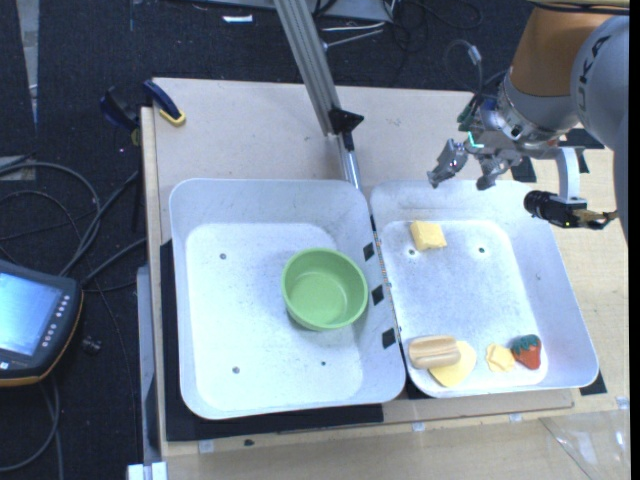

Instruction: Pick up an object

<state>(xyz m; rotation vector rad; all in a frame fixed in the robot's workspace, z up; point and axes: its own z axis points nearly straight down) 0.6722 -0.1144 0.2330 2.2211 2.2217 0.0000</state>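
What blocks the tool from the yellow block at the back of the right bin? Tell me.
Nothing visible does. The tool hangs above the back rim of the right bin, and the yellow block lies just in front of it on bare bin floor. The other food pieces sit along the front edge, well away.

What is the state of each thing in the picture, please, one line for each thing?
gripper: raised above the far edge of the right bin, jaws open, holding nothing
green bowl: upright in the left bin
yellow block: lying at the far end of the right bin
hot dog bun: lying at the near edge, on a yellow piece
strawberry: lying in the near right corner
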